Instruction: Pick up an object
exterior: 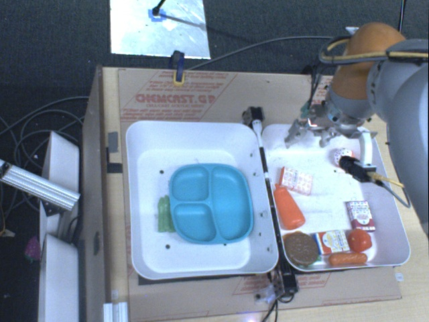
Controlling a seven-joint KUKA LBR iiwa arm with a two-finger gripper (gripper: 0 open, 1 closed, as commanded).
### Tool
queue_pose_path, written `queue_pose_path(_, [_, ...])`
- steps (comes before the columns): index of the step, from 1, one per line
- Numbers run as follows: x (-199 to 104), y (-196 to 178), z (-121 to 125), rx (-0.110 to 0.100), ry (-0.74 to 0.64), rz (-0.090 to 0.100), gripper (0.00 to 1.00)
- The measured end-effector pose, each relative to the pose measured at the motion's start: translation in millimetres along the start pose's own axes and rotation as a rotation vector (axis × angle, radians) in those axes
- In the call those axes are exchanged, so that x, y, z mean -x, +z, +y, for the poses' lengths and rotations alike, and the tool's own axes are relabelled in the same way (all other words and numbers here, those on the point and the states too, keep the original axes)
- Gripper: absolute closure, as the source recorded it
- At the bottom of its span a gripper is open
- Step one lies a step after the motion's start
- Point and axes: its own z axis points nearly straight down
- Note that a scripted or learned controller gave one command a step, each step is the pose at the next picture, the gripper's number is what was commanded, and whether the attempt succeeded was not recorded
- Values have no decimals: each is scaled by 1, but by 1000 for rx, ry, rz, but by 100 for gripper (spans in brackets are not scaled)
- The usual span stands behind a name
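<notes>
Cardboard-topped bench (201, 89) carries both bins; end effector (310, 134) hangs spread wide, empty; descend toward five o'clock, squarely over the carrot (289, 208).

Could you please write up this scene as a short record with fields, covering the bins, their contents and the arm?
left bin: sky-blue divided plastic plate; small green item at its left edge
right bin: orange carrot-shaped toy, round brown patty, red tomato toy, pink-and-white packet, small red carton
arm: gripper over the right bin's far edge
held object: none seen
finger state: cannot tell
</notes>
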Motion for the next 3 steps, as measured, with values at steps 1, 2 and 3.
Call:
queue_pose_path(1, [-14, 30, 2, 1, 0, 0, 0])
queue_pose_path(2, [-13, 30, 2, 1, 0, -1, 0])
queue_pose_path(3, [0, 54, 2, 1, 4, -1, 0])
